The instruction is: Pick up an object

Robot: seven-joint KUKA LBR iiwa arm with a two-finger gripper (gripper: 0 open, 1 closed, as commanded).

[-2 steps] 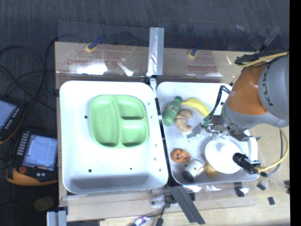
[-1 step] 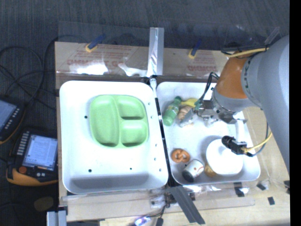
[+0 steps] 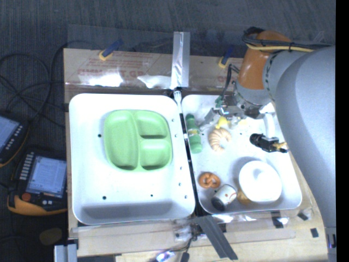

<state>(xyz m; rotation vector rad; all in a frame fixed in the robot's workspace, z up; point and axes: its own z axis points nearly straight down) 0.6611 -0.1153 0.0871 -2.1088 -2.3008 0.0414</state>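
Note:
My gripper (image 3: 222, 112) hangs over the back of the right bin (image 3: 294, 192), just above and behind a tan croissant (image 3: 220, 138). No object shows between its tips. A green bottle (image 3: 192, 132) lies along the bin's left wall, close to the left of the croissant. Nearer the front sit a brown pretzel-like piece (image 3: 208, 180), a small tipped cup (image 3: 223, 196) and a white upturned bowl (image 3: 260, 181). The arm's grey body covers the bin's right side.
The left bin (image 3: 87, 201) holds a green divided plate (image 3: 137, 138). A metal strip (image 3: 180, 59) stands behind the ridge where the two bins meet. Cables and a tablet lie on the floor at far left.

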